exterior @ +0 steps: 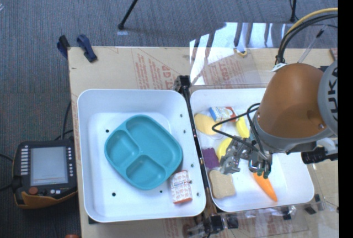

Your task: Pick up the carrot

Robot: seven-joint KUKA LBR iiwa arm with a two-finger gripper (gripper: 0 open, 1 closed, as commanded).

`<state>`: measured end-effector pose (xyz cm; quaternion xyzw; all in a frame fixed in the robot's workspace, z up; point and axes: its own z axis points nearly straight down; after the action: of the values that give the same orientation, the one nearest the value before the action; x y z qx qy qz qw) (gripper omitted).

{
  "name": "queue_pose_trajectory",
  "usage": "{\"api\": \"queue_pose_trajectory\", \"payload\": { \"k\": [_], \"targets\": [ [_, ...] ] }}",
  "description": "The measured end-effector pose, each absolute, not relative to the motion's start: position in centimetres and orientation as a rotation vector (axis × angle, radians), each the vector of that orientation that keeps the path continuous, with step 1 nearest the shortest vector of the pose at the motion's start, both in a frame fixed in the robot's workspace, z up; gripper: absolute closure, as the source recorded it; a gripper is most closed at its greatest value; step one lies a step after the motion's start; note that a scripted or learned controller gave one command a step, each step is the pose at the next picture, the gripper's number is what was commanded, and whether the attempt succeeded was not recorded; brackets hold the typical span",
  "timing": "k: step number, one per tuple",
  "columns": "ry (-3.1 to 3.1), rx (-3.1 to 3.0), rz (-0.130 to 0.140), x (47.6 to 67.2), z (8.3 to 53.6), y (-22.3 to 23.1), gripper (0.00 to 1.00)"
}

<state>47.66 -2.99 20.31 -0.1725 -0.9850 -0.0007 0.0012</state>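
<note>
Closest to you, along the bottom edge of the left bin (88, 176), there's a small red and white carton (181, 186) lying right beside the divider. Over in the right bin (306, 190), the near part has a tan sponge-looking slab (222, 185) and, off to its right, the carrot (265, 185), lying flat with its tip pointing toward the near-right corner.

The gripper (246, 162) is hanging right over that bin, just up and left of the carrot's thick end. You can see metal bits and cables down there, but honestly you can't tell how far apart the jaws are, and nothing is visibly clamped in them. The carrot looks like it's lying on the bin floor, with its upper end tucked right under the gripper hardware.

A bit further back you've got a purple block (209, 156), a yellow banana-ish piece (224, 147) and another yellow piece (242, 127) partly behind the cable, then a yellow lemon shape (204, 123) and a small white and red box (222, 113) toward the far wall.

In the left bin, the teal divided plate (143, 151) sits about in the middle.

The big orange band (290, 107) of the arm covers the right bin's far-right part. Left of the bench on the floor is a teach pendant (45, 171), and two blue clamps (77, 46) sit at the far-left corner.
</note>
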Motion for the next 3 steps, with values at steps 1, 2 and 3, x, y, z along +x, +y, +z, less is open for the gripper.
{"api": "queue_pose_trajectory", "payload": {
  "k": [1,2,3],
  "targets": [
    [-3.094,-0.541,-0.001,47.7,20.4,-3.0,0.00],
    [-3.132,-0.146,-0.003,47.4,10.4,-8.5,0.00],
    [-3.045,-0.760,-0.001,47.5,8.6,-13.6,0.00]
  ]
}}
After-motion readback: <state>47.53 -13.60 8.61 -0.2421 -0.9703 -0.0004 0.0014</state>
